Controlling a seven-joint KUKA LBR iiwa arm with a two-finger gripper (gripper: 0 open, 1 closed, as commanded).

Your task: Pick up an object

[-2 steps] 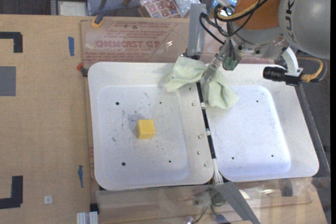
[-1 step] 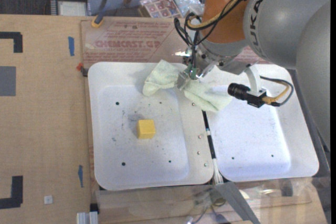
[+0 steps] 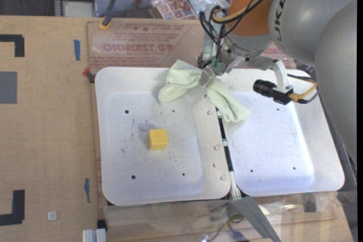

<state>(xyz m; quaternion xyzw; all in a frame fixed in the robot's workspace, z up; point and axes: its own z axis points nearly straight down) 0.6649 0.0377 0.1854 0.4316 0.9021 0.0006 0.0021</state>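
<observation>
Grey arm (image 3: 317,14) with orange band reaches in from right, wrist over back edge of bins. Gripper (image 3: 211,72) pinches pale green cloth (image 3: 187,85) at its middle, fingers closed on fabric. Cloth hangs bunched from pinch point, one end draped into left bin (image 3: 113,139), other end trailing across divide into right bin (image 3: 283,161). Yellow block (image 3: 158,139) sits alone on left bin floor, well apart from cloth. Cardboard sheet (image 3: 142,45) lies behind bins.
</observation>
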